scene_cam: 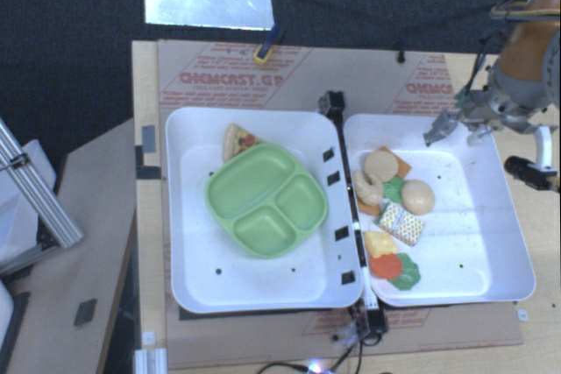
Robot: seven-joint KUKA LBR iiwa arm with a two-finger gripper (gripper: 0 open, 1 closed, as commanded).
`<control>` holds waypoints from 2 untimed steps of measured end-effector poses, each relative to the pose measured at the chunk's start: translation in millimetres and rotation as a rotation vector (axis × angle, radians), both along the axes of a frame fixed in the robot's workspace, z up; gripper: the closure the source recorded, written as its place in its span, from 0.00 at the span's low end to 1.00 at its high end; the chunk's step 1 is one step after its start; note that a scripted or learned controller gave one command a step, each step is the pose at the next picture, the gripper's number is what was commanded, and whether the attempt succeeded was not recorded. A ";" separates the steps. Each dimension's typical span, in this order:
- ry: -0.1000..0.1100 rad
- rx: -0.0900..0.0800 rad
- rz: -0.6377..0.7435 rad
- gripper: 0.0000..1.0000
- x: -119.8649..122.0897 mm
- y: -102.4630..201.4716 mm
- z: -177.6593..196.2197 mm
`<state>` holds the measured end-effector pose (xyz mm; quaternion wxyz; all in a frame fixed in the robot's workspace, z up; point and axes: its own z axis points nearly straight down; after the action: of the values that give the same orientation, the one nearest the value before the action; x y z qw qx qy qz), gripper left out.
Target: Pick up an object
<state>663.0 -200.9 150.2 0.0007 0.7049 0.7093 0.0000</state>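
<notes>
I see two white bins side by side on the surface (pixel 219 70). A black strip with clips (pixel 347 206) runs between them.

In the left bin (pixel 188 276) there is a green plate with three sections (pixel 266 199). It is turned a bit, like a diamond. A toy pizza slice (pixel 237 138) pokes out from under its far left edge.

The right bin (pixel 491 258) holds a small pile of toy food, all crowded on the left side of the bin, close to the strip. At the far end is a round tan bun (pixel 381 164) with an orange piece (pixel 401 164) just beside it. A pale curved piece (pixel 364 188) sits to its left (I can't tell what food it is). A little green piece (pixel 393 188) lies in the middle, touching a tan ball like a potato (pixel 418 196). Nearer to me is a checked block (pixel 402 223), then a yellow piece (pixel 379 242), then a red tomato (pixel 386 265) and a dark green leafy piece (pixel 407 274) at the near end.

The arm (pixel 530 48) comes in from the right, over the far right corner of the right bin. Its pincer (pixel 458 127) hangs just past the far rim of that bin, well apart from the pile of food. I see nothing between its fingers. The tips look spread a little, but they are small and grey, so I cannot tell for sure.
</notes>
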 end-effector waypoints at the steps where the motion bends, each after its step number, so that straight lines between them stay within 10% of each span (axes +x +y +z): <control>1: 0.000 0.000 0.001 0.00 4.5 4.8 -59.9; 2: -0.002 0.000 0.001 0.00 5.9 5.5 -64.3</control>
<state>668.9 -195.4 85.9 0.0016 0.7045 0.7097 0.0006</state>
